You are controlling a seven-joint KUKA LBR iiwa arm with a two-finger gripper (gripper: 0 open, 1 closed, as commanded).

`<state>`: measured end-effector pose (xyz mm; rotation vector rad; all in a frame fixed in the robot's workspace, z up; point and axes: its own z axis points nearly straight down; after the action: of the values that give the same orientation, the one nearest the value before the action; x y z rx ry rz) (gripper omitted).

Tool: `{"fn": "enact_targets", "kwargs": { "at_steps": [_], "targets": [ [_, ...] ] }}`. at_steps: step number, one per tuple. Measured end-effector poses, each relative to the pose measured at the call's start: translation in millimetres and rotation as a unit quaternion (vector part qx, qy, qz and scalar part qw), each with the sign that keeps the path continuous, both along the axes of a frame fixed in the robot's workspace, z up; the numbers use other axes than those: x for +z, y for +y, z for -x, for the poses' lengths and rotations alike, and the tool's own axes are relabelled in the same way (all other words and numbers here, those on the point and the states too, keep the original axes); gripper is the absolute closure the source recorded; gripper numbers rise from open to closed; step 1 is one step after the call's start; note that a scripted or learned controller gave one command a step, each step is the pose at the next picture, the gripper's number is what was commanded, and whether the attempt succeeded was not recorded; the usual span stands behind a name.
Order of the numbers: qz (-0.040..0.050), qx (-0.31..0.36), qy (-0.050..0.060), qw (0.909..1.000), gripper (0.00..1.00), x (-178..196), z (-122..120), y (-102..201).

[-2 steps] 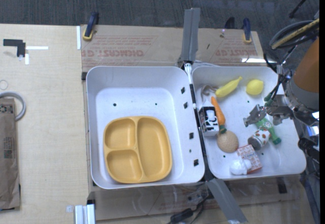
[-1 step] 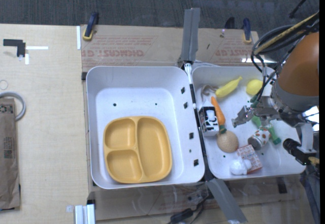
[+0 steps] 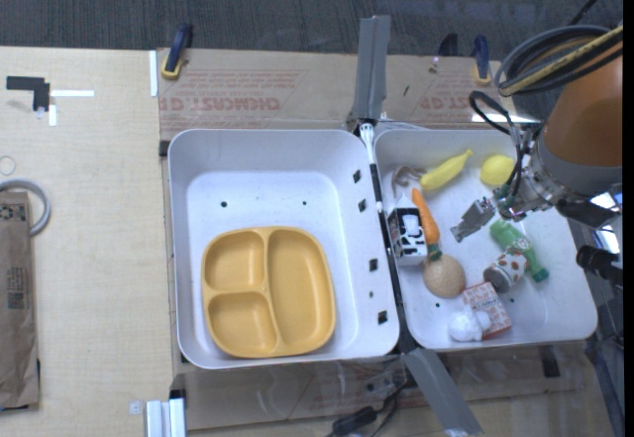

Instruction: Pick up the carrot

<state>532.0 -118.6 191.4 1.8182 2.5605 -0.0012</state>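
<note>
Camera view, bench from above. Left bin (image 3: pixel 188 177): white, shallow, holding one yellow tray (image 3: pixel 267 291) with three compartments, set toward the near side. Right bin (image 3: pixel 584 321): white, holding mixed items. Carrot (image 3: pixel 426 214): orange, lying lengthwise near the bin's left wall, its far end beside a small grey piece (image 3: pixel 404 175), its near end touching a black-and-white cow toy (image 3: pixel 407 233). Banana (image 3: pixel 445 169): yellow, at the far side, just beyond the carrot. Lemon (image 3: pixel 496 169): yellow, right of the banana, close to the arm. Brown ball (image 3: pixel 444 276): just nearer than the cow toy. White lump (image 3: pixel 464 327) and red-and-white carton (image 3: pixel 486 309): at the near edge, touching each other. Green bottle (image 3: pixel 519 249) and a round brown-and-white item (image 3: pixel 505 272): toward the right side. Arm (image 3: pixel 584 123): grey with orange band, reaching in from the right above the bin's far right corner. Gripper (image 3: pixel 477 217): metal-grey, low over the bin's middle, well right of the carrot and apart from it; finger state cannot be told from this angle. Nothing visible between the fingers.
</note>
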Motion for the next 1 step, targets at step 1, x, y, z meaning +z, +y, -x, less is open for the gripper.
{"fn": "enact_targets", "kwargs": {
  "at_steps": [1],
  "targets": [
    [0.0002, -0.066, 0.000, 0.9978, 0.00, -21.2, -54.2, -3.4]
  ]
}}
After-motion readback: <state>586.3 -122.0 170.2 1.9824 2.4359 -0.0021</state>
